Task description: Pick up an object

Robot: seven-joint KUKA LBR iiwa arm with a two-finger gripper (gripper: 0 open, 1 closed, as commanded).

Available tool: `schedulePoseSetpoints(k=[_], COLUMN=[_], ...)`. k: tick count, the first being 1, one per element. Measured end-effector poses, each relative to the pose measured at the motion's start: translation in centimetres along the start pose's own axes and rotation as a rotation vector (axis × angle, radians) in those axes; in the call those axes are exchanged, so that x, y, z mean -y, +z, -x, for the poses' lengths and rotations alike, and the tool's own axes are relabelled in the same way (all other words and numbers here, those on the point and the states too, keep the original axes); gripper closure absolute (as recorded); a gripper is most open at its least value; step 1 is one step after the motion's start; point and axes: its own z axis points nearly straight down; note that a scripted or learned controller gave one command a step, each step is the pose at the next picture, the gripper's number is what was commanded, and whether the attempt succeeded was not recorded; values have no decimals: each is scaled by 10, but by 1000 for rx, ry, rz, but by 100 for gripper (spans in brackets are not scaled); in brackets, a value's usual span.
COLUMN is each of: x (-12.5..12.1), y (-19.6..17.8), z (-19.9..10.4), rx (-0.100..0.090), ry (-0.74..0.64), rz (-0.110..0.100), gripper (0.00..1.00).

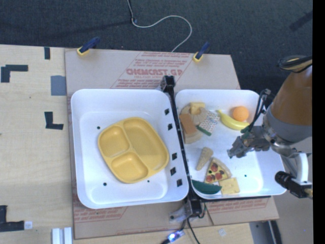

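The arm is reaching in from the right, its gripper (237, 151) hanging low over the right bin (254, 184) (I cannot tell its state); the glossy orange ball (240, 113) is touching a curved banana (229, 121); a triangular pizza slice (217, 172) is lying near the front.

Gripper (238, 150) over right bin (254, 96), perhaps just beside banana (230, 120).
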Motion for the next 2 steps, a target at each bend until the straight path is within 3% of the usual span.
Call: schedulePoseSetpoints(k=[1,2], x=[-37,-87], y=[-8,9], z=[-32,-61], rx=[0,0], ry=[-4,-4], rz=[2,1], gripper=[100,100])
